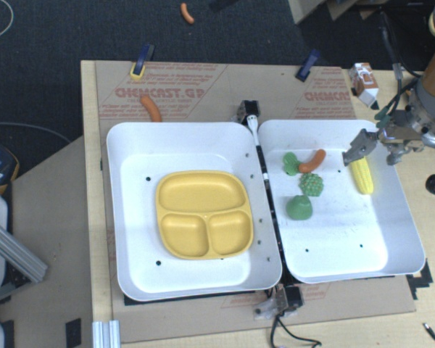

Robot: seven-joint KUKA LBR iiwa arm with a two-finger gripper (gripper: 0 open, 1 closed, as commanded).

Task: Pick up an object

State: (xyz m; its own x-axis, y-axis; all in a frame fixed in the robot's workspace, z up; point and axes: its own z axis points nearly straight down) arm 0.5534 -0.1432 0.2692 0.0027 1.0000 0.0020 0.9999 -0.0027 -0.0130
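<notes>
Corn (362,175) right of frame, probably light, hard, slick plastic; best pinched mid-cob across its width. Gripper (373,149) fingers spread wide, holding nothing.

A yellow divided tray (201,214) rests in the left bin (123,194). On the cardboard sheet (225,85) beyond the bins lie an orange sausage (151,108), a yellow-tipped clamp (140,62) and a blue clamp (307,66). A second orange sausage (187,12) lies on the dark floor (72,20).
</notes>
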